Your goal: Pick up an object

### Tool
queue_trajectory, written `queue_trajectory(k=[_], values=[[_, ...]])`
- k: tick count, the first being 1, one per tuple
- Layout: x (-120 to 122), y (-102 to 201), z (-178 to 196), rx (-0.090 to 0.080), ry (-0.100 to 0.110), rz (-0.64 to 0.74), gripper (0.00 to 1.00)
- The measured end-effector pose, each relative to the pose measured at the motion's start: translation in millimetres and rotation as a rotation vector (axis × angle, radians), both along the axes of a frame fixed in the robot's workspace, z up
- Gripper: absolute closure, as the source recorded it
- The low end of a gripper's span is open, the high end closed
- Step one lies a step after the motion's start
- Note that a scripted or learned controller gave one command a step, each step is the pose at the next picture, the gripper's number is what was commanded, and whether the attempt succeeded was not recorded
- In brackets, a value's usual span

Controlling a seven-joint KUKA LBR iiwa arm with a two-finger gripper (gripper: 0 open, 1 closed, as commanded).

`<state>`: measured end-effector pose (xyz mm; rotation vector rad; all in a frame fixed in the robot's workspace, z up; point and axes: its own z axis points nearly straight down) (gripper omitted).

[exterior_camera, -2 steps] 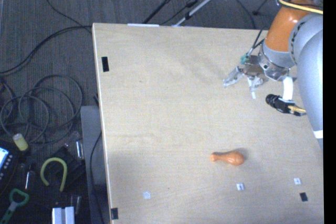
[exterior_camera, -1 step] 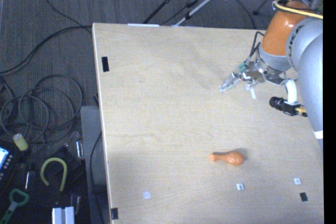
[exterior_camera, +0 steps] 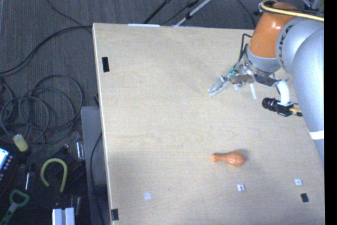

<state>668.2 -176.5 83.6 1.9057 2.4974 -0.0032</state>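
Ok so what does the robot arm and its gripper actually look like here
The arm is smooth and grey with a rounded orange band above the wrist. A yellow-edged cable loops over its top. The gripper is a small silvery metal piece with thin fingers, and a black fitting sticks out nearby.

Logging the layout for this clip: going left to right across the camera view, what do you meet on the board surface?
Black marker near the board's left edge → orange pear-shaped object → gripper → orange band of the arm. The orange object and the gripper overlap somewhat in left-right span; the object lies nearer the camera.
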Motion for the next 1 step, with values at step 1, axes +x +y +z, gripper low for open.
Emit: queue_trajectory(k=[1], values=[[0.0,0.0,0.0,0.000,0.000,0.000,0.00]])
